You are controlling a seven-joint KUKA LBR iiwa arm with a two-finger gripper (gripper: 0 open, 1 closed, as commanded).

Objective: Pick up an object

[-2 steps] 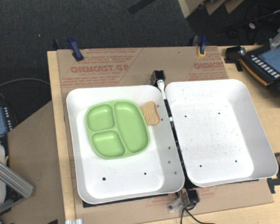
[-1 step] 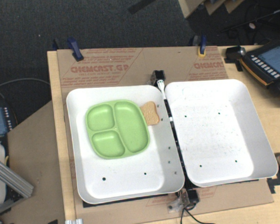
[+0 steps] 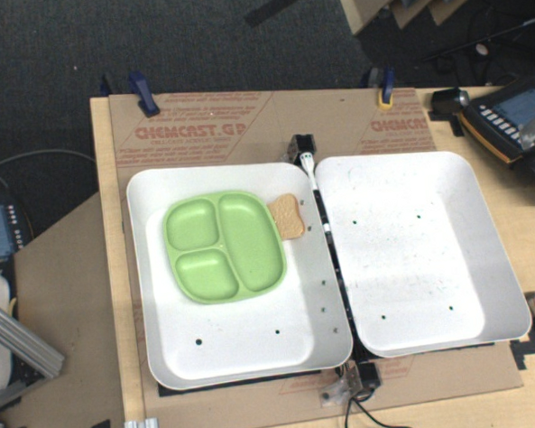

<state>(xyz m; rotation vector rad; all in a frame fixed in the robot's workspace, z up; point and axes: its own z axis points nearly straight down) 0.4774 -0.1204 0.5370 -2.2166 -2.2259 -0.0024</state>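
Plate (image 3: 224, 247), green with three compartments, is lying flat in the upper part of the bin on the view's left. A brown board (image 3: 190, 123) with red print is carrying both bins. The right bin (image 3: 415, 263) is sitting edge to edge with the left bin (image 3: 239, 346), its floor showing only small dark specks. A tan toast-like slab (image 3: 288, 216) is lying against the plate's right rim, touching it, close to the seam between the bins. Two clamps (image 3: 143, 92) are gripping the board's far edge, and a black connector (image 3: 303, 148) is sitting at the top of the seam.
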